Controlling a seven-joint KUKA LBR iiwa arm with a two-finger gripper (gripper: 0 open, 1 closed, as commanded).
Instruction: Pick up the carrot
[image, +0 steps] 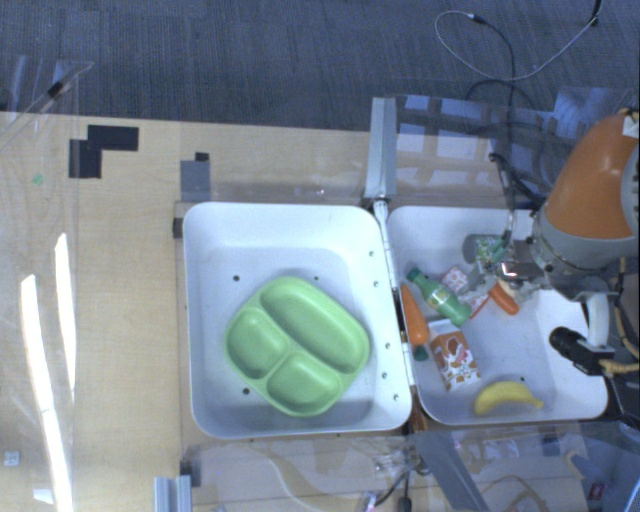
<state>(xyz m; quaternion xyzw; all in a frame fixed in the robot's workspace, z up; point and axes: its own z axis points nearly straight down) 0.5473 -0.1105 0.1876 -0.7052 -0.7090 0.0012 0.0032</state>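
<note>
Lying along the left wall of the right bin (560, 405), the tapered orange carrot (413, 316) is beside a green bottle (438, 298). The end effector (512, 268) hangs near the bin's back; its state I cannot tell.

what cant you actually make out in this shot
- pincer, camera view: the wrist covers it, so its grip is unreadable.
- small orange item beside it: partly under the wrist, too small to identify.
- carrot: lies tight against the right bin's left wall, near side hidden.
- carton: label too small to read.
</note>
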